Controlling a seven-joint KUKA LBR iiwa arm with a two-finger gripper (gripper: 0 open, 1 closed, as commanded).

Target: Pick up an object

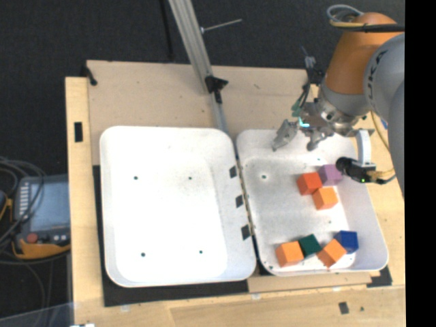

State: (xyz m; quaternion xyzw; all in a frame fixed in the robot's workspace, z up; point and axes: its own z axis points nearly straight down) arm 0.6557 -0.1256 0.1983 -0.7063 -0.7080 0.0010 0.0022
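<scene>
My gripper [298,139] hangs over the far edge of the right bin [272,203], open, with nothing between its fingers. Its two grey fingers [283,137] are spread wide apart. In the right bin lie several blocks. A red-orange block [309,182], a purple block [331,174] and an orange block [325,198] cluster near the bin's right side, just in front of the gripper. Along the near edge sit an orange block [289,253], a dark green block [310,244], another orange block [333,251] and a blue block [347,240].
The left bin [167,203] stands beside the right one, with black clips between them. A slanted metal post [194,43] rises behind the bins. A handheld controller [41,213] lies off the bench at the left.
</scene>
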